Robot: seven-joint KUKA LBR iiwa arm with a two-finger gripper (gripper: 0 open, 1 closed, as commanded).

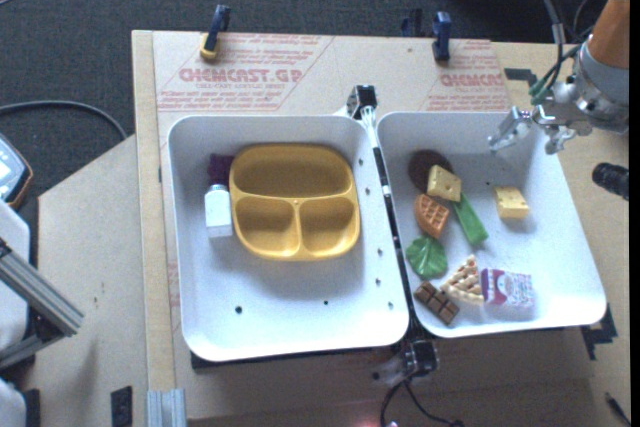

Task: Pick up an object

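Observation:
My gripper [528,135] hangs over the far right corner of the right bin [570,245], open, with nothing between its fingers. Below and left of it lie toy foods: a yellow cheese block [512,203], a cheese wedge [444,183] on a dark brown cookie [426,163], a waffle [432,214], a green pod [470,221], a green leaf [427,257], a chocolate bar [436,303], a pale cracker piece [463,279] and a pink-and-white carton [508,292]. The cheese block is the nearest item, a short way in front of the fingers.
The left bin [260,315] holds a yellow divided plate [295,200], a small white bottle [218,211] and a purple item [220,165] by its left wall. A ridge [381,195] separates the bins. Two clamps [214,32] [441,35] stand on the board's far edge.

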